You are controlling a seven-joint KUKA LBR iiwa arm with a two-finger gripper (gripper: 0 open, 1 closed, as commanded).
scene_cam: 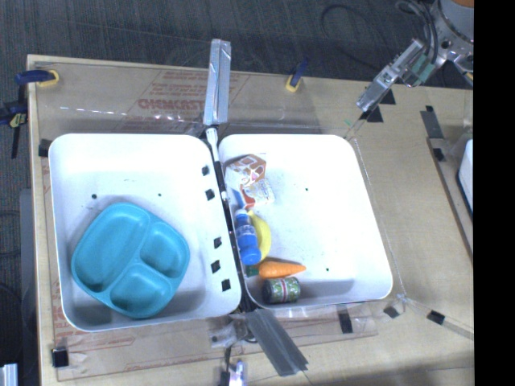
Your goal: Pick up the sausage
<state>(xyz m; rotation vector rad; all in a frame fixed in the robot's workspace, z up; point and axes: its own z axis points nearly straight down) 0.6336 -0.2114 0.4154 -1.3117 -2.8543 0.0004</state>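
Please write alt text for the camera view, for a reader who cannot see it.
The gripper hangs above the bench, beyond the right bin's far corner, away from the items piled along that bin's left wall, among them a carrot. The left bin holds a blue tray.

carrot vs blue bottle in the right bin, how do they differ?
The carrot is orange with a green end; the blue bottle is blue with a paler top. The carrot lies across the bin, pointing toward its middle; the bottle lies along the divider wall. The carrot sits nearer the front edge, beside a dark can; the bottle is further back, against a yellow item. Both lie flat in the right bin.
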